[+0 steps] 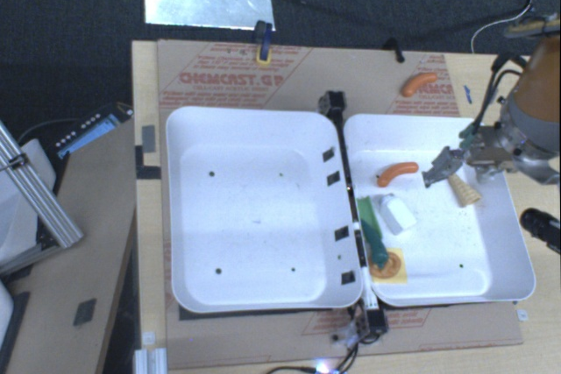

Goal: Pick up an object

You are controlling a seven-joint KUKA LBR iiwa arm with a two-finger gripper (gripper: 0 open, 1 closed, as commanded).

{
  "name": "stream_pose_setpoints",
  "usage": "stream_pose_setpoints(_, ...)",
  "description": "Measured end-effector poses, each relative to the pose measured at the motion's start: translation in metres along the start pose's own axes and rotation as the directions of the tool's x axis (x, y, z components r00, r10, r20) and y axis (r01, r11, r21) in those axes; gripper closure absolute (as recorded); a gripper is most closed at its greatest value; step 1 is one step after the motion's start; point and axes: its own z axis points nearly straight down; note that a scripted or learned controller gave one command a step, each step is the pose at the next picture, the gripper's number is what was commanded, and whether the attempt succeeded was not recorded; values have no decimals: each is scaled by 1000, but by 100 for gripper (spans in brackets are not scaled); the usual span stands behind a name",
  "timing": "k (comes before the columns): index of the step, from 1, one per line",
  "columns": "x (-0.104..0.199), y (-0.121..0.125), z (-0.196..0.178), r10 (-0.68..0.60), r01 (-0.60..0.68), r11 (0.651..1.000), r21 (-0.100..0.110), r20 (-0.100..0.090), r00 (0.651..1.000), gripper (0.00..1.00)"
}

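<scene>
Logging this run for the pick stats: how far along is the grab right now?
Done: the arm has reached over the right bin, and the gripper hangs above its floor. In hand: nothing shows between its fingers. Left: the pick itself. The orange sausage, cone, white block and green piece all lie on the bin floor.

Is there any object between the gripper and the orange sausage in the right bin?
Nothing visible stands between them. The gripper is just right of the orange sausage, with bare floor of the right bin between them. The white block and the green item lie below that path; the cone is right of the gripper.
</scene>
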Motion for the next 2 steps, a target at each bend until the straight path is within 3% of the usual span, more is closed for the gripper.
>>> stream_pose_setpoints(1,0,1,-11,-2,3,1000,-4,0,1000,100)
stream_pose_setpoints(2,65,46,-170,-10,10,1000,-21,-1,1000,100)
